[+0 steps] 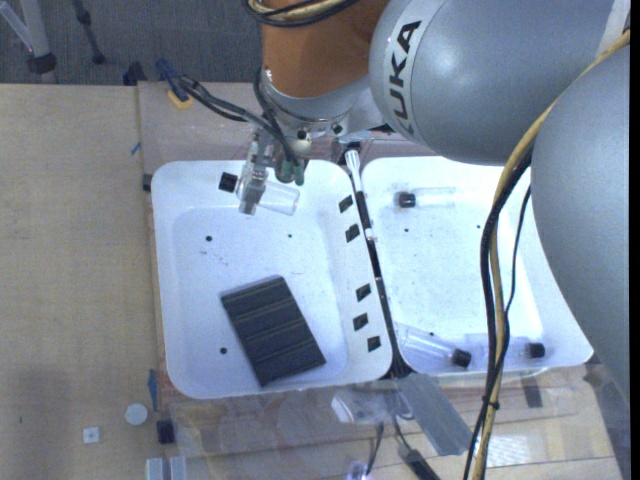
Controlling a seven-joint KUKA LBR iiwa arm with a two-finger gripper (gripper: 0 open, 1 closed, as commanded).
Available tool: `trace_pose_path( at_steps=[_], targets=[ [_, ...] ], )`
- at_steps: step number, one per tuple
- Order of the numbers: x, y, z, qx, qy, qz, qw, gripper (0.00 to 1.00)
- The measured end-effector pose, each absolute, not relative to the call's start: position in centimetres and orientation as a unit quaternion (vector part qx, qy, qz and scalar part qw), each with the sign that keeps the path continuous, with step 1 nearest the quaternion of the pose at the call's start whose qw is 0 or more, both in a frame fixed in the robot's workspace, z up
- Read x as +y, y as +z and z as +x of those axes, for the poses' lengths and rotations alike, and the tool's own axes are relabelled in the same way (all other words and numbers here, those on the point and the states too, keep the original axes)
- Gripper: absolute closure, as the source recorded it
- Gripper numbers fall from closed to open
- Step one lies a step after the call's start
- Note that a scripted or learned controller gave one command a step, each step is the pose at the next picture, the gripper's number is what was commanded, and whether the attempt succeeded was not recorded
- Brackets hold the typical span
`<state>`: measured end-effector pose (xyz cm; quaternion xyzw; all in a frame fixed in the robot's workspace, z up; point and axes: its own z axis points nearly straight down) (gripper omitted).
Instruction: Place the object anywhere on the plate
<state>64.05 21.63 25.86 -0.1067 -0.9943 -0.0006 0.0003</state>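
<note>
Camera view: claw (262,183) hangs over the left bin (190,258), clamped on a clear tube (275,198); the dark ridged plate (272,329) lies at its 6 o'clock, well apart.

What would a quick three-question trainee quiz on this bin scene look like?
1. True or false: the dark ribbed plate lies in the right bin.
2. Where is the gripper? A) above the far end of the left bin, by a clear vial; B) directly over the plate; C) over the right bin.
3. How many clear, black-capped vials lie in the right bin?

Key: 1 false, as the plate lies in the left bin; 2 A; 3 three.
</note>
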Motion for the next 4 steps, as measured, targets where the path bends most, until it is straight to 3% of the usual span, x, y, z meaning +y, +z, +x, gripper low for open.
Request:
trace_pose_path(
  at_steps=[1,2,3,4],
  targets=[
    [22.6,22.6,65.1,-0.99,-0.0012,0.138,0.0,1.0],
    [22.6,27.8,66.7,-0.958,-0.0017,0.288,-0.004,1.0],
    [22.6,34.8,66.7,-0.862,-0.0011,0.507,-0.005,1.0],
    [21.4,25.0,60.5,-0.831,-0.0016,0.557,-0.002,1.0]
  ],
)
